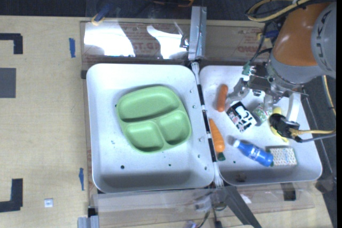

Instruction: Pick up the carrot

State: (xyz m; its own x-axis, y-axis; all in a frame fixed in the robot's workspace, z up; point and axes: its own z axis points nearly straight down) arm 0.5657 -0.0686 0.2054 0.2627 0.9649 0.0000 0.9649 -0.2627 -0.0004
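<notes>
The carrot (pixel 216 138) is long and orange with a green end. It lies against the left wall of the right bin (pixel 310 168), pointing towards the front. My gripper (pixel 255 100) hangs over the back middle of that bin, to the right of the carrot and farther back, apart from it. A shorter orange piece (pixel 222 97) lies just left of the gripper. Nothing orange shows at the gripper.
A black-and-white block (pixel 240 116) sits right under the gripper. A blue bottle (pixel 254 152) and a pale speckled block (pixel 284 156) lie at the right bin's front. A green divided plate (pixel 154 117) lies in the left bin (pixel 101 131).
</notes>
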